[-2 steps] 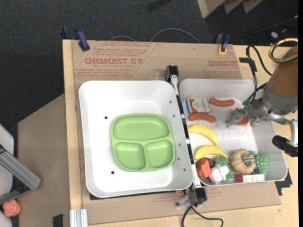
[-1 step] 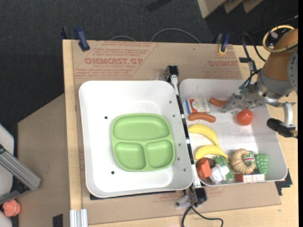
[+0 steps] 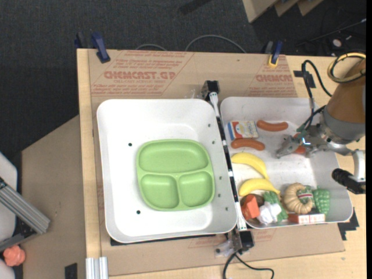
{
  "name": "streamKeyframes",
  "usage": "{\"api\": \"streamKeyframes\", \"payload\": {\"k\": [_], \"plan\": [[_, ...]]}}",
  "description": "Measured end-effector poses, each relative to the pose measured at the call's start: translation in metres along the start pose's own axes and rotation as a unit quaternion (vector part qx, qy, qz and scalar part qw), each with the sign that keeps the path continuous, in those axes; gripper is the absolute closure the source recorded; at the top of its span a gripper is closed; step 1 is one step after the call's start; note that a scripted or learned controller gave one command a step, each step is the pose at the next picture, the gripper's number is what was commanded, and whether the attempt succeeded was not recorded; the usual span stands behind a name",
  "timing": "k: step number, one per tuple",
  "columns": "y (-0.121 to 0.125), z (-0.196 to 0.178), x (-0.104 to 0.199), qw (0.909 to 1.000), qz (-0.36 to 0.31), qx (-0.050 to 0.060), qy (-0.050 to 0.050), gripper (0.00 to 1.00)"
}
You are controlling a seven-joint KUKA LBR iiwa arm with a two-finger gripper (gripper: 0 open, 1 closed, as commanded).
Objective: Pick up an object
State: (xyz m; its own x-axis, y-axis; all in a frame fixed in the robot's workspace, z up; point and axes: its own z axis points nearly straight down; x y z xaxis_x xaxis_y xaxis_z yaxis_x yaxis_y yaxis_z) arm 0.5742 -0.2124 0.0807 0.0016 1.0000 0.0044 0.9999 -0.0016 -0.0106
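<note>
The gripper (image 3: 292,146) sits low in the right bin (image 3: 244,106), fingers spread, nothing between them. Step in hand: approach. The nearest candidate, a sausage (image 3: 272,125), lies just beyond the fingertips. The next move calls for centring over one item before closing.

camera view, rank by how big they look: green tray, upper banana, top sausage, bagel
1. green tray, by far the largest
2. upper banana
3. bagel and top sausage: they look about alike, the bagel rounder and the sausage longer and thinner, so I won't rank them.
</note>
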Motion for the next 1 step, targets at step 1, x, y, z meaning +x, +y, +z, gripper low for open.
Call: {"api": "streamKeyframes", "payload": {"k": [1], "plan": [[0.0744,-0.0365,0.0301,1.0000,-0.004,-0.007,-0.003,0.00]]}}
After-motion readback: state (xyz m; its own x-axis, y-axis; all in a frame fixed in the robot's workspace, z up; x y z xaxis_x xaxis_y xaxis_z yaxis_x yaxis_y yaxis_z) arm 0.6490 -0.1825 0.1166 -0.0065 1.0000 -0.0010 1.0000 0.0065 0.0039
